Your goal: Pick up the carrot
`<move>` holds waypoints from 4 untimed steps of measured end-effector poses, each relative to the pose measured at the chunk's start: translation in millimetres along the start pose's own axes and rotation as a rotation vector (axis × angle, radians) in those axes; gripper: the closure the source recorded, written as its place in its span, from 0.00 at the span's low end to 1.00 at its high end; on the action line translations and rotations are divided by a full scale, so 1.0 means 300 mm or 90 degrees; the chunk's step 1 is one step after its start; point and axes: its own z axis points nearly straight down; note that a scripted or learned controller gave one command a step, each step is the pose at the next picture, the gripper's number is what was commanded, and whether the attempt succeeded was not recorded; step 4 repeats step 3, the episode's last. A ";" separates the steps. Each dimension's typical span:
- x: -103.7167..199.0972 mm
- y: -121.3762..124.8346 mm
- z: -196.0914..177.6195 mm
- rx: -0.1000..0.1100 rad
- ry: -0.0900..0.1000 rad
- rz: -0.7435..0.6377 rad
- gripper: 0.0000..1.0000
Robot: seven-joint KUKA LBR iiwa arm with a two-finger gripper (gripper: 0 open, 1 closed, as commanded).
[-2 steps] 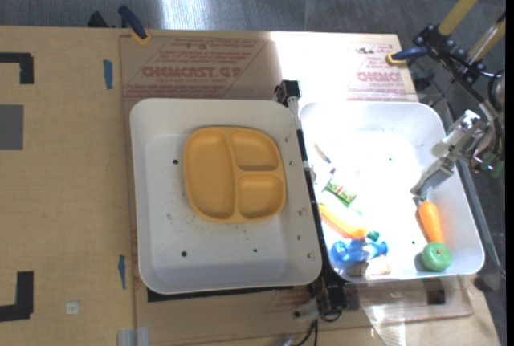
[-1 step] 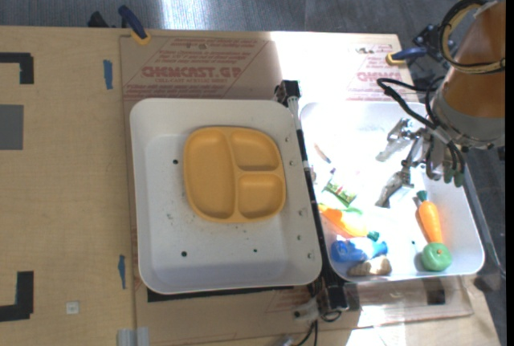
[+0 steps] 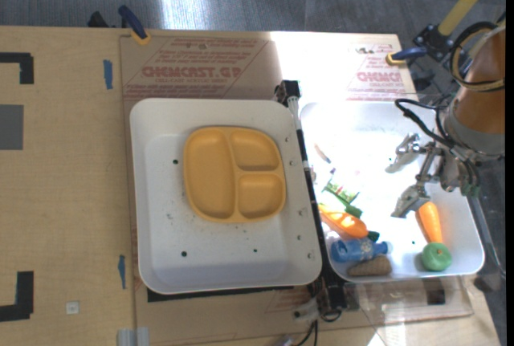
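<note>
a: going left to right, the left bin (image 3: 152, 200) holds a yellow divided plate (image 3: 234, 173). in the right bin (image 3: 474, 256), toys crowd the near wall: a second carrot-like piece (image 3: 344, 220), a blue toy (image 3: 353, 249).

b: and the risk?

a: the carrot (image 3: 430, 221) lies just beside the green apple (image 3: 434, 257); a slanted close could nudge either away.

b: the end effector (image 3: 409, 176)?

a: fingers spread, pinching nothing, hovering just left of the carrot.

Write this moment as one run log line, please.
gripper: open, right bin | carrot: not held, beside lower finger | green apple: below carrot | yellow tray: left bin
</note>
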 end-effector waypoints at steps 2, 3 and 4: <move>-0.166 -0.272 0.371 -0.002 -0.008 -0.046 0.00; -0.110 -0.289 0.371 -0.001 -0.008 0.052 0.00; -0.110 -0.289 0.371 -0.001 -0.008 0.052 0.00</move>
